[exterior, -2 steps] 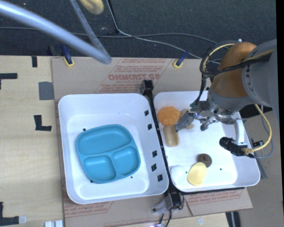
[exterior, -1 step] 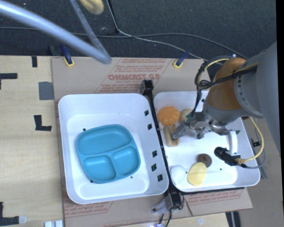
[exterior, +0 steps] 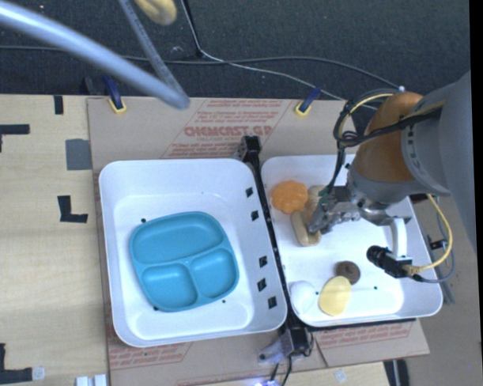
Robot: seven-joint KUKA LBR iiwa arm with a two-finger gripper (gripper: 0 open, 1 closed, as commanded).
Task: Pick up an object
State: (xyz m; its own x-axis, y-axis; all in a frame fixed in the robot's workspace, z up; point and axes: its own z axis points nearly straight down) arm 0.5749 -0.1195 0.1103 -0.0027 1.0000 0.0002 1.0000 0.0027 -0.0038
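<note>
Jaws point(exterior: 317, 219) of the arm are low in the right bin point(exterior: 404, 305), at its far left part, directly over a tan block point(exterior: 306, 232). I cannot tell if they are apart or together, because the wrist hides them from above.

The tan block seems to be the thing in hand for this try. It lies on the bin floor, just beside the orange ball point(exterior: 289, 196), which is a little farther and to the left of it. The block looks like wood or a sponge; I judge it light and rather stiff, with flat sides that should not slip much. Its long axis appears to run from far to near, a little tilted, and its near end points toward the near wall of the bin. The best hold is probably across the short width, near the middle of its length, so it does not swing.

Other things in the same bin are well apart from the block: a yellow lemon-like fruit point(exterior: 334, 296) near the near wall, and a small brown round piece point(exterior: 348, 271) touching it or just beside it. Both look smooth and rounded, so I think they may roll away from a grip.

The left bin point(exterior: 116, 232) holds a blue divided plate point(exterior: 184, 257).
</note>
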